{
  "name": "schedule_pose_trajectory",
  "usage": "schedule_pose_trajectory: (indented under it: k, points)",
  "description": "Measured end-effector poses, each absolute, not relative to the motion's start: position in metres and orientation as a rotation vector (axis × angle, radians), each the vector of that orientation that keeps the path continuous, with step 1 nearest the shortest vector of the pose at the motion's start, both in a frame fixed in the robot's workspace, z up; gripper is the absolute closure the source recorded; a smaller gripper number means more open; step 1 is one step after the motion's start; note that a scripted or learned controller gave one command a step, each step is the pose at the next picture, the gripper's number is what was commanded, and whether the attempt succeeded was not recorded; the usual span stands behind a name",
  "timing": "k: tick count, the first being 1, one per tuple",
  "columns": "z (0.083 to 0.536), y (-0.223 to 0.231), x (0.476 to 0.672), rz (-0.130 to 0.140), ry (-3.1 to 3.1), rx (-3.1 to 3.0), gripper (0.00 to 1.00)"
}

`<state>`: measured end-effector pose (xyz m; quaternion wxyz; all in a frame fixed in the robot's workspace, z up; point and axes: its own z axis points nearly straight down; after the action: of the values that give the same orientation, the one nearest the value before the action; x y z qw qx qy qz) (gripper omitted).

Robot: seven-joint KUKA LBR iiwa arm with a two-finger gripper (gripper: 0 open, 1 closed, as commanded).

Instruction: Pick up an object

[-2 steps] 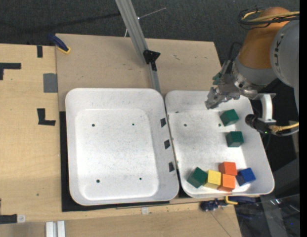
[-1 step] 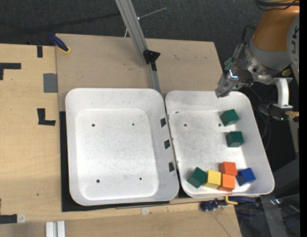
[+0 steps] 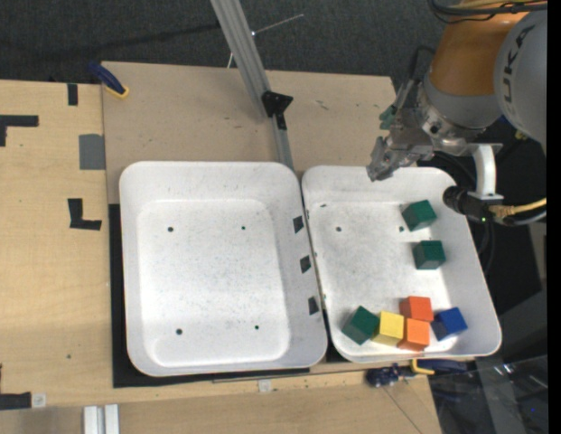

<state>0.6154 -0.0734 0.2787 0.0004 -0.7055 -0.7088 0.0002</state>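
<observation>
My fingers point(image 3: 383, 168) hover over right bin point(image 3: 370, 251) far rim; gap between them too blurred to tell, nothing seen held. Nearest green cube point(image 3: 419, 213) sits just beyond, toward me and nearer camera. 5 more cubes cluster at near edge.

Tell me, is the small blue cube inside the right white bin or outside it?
Inside. The small blue cube sits on the floor of the right white bin, near its front right corner, beside an orange block.
</observation>
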Motion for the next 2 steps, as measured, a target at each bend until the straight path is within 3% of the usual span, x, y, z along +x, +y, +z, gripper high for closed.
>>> schedule_pose_trajectory:
  k: [2]
  points:
    - [0.250, 0.031, 0.606, 0.004, -2.225, -2.213, 1.00]
